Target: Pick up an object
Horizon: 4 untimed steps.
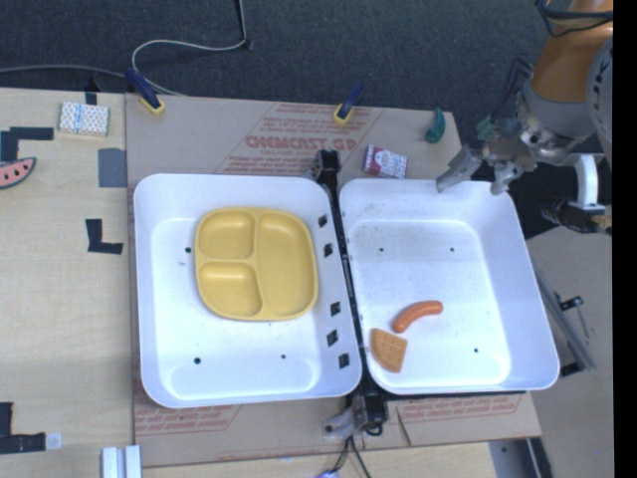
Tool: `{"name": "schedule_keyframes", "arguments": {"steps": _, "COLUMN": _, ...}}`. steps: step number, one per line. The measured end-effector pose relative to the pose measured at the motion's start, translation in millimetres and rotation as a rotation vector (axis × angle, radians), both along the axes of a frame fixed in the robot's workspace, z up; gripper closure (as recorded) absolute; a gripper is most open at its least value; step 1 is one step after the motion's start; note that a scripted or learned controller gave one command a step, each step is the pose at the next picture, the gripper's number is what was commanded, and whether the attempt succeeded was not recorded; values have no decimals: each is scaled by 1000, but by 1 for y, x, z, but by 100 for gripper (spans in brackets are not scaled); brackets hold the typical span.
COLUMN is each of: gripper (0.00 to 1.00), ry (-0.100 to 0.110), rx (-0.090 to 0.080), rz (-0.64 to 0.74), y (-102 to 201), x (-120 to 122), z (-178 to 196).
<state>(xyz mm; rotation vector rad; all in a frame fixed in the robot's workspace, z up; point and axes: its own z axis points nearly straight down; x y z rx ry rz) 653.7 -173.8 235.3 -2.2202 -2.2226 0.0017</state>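
An orange sausage [417, 316] lies in the right bin [498, 267], toward its front. Just in front of the sausage and slightly left sits a tan waffle-like piece [389, 350]. My gripper [476, 175] hangs over the back right corner of that bin, well away from both items. Its two fingers are spread apart with nothing between them. A yellow divided plate [256, 264] rests in the left bin [164, 297].
Behind the bins, a small red and white packet [384, 161] lies on the cardboard, with a green clip [436, 124] and yellow-blue clamps [347, 103] near the bench's back edge. A black cable [179, 46] loops behind. Black brackets [331, 267] join the bins.
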Motion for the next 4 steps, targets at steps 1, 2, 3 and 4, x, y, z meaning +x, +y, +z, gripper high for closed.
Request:
{"name": "schedule_keyframes", "arguments": {"steps": 1, "gripper": 0, "ry": -2, "rx": 1, "rz": 1, "y": 40, "x": -4, "z": -149}}
{"name": "schedule_keyframes", "arguments": {"steps": 2, "gripper": 0, "ry": -1, "rx": 1, "rz": 0, "y": 77, "x": -51, "z": -150}}
{"name": "schedule_keyframes", "arguments": {"steps": 3, "gripper": 100, "ry": -4, "rx": -1, "rz": -1, "y": 76, "x": -50, "z": -140}}
{"name": "schedule_keyframes", "arguments": {"steps": 4, "gripper": 0, "ry": -4, "rx": -1, "rz": -1, "y": 76, "x": -50, "z": -140}}
